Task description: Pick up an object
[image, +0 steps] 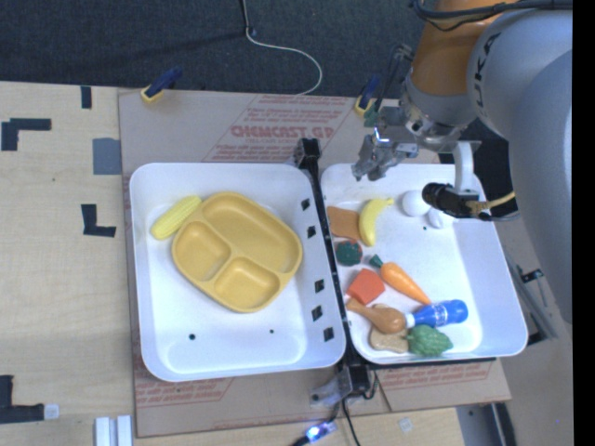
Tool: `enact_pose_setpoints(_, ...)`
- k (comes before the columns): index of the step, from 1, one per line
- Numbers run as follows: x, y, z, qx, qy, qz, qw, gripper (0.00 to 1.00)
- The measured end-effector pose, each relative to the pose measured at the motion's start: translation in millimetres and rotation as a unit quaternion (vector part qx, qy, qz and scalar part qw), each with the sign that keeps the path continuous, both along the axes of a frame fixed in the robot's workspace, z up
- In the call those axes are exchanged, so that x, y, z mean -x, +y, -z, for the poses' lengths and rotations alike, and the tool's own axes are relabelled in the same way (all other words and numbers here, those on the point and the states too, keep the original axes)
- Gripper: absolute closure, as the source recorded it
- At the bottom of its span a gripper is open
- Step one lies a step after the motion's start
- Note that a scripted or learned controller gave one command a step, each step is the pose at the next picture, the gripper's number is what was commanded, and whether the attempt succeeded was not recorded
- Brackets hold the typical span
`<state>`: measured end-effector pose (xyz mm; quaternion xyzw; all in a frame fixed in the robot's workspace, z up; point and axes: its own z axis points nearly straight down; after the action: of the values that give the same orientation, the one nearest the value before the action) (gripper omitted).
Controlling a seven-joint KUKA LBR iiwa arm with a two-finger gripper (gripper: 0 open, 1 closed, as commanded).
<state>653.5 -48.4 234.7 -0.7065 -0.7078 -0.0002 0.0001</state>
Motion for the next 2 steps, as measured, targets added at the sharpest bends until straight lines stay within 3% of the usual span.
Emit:
enact_pose_setpoints(1,-4.3,2.2,20.4,0.0010,0.001,0.000,1.0000,1.00)
enact_pose_setpoints(2,2.1,0.8,0.4,0.0003,0.000,0.000,1.0000,1.00)
